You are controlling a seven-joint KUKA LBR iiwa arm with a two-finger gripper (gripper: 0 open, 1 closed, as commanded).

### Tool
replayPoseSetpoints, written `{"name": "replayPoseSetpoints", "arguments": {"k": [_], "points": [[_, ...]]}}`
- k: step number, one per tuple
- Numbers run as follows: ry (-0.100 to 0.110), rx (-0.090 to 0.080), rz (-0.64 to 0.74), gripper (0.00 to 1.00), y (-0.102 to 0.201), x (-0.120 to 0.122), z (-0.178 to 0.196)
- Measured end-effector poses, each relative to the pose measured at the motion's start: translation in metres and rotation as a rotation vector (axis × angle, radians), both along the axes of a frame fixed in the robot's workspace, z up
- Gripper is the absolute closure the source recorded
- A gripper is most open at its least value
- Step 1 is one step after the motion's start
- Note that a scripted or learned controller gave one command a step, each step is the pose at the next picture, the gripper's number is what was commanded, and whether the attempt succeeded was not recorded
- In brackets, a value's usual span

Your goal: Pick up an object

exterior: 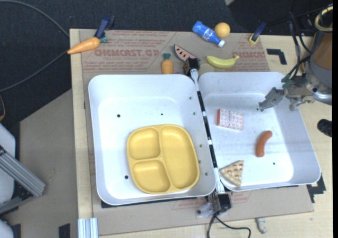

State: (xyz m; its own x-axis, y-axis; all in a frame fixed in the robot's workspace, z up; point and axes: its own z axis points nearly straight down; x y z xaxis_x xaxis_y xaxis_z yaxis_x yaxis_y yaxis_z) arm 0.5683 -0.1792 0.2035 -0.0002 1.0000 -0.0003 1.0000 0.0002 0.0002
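Reaching in from the right, mostly cut off by the frame edge, grey arm (322, 60) low over the right bin (301, 126); gripper (274, 100) above its upper right area, fingers spread open with nothing between. Inside that bin: red-and-white wafer (230, 119), sausage (263, 143), pizza slice (233, 172) at the near left corner, all well apart from the fingers. Left bin (105, 100) holding a yellow divided plate (162, 158). Scattered behind on the counter (84, 200): carrot (84, 46), banana (222, 61), blue bottle (207, 33).
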Motion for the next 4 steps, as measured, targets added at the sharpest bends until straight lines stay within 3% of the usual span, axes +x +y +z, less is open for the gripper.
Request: {"name": "replayPoseSetpoints", "arguments": {"k": [1,2,3,4], "points": [[0.002,0.001,0.0,0.0,0.013,-0.019,-0.104],[0.003,0.002,0.0,0.0,0.064,-0.074,-0.12],[0.0,0.0,-0.001,1.0,0.064,-0.073,-0.11],[-0.003,0.002,0.002,1.0,0.143,-0.014,-0.018]]}}
